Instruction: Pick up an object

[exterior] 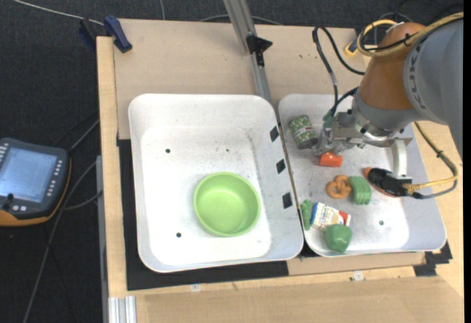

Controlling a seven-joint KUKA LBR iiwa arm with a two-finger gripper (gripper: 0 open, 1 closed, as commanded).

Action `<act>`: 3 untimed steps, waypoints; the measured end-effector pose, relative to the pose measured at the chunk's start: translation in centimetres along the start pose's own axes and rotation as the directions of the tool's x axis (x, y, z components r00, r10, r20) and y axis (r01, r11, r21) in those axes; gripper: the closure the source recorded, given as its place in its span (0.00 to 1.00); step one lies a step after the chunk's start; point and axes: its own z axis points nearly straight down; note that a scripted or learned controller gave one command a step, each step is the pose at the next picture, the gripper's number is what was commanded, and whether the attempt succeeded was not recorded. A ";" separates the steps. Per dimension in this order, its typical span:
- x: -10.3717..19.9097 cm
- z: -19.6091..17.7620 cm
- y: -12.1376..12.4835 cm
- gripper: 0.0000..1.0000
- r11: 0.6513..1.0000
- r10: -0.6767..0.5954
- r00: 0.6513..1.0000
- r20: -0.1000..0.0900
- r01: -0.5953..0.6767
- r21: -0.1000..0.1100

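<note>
From my console, the shallow white right-hand bin [423,229] offers little room: its left wall and a green-labelled can [300,130] crowd the target. The grey arm's two-finger gripper [329,143] hangs just above the small orange-red block [330,160]; whether its jaws are spread I cannot tell. I'd descend straight down, then lift vertically.
</note>
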 end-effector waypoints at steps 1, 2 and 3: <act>0.4 -4.3 0.1 1.00 1.000 0.000 1.000 0.001 0.000 -0.002; 0.3 -10.4 0.8 1.00 1.000 0.000 1.000 0.001 0.000 -0.004; 0.3 -12.2 0.9 1.00 1.000 0.000 1.000 0.000 0.000 0.000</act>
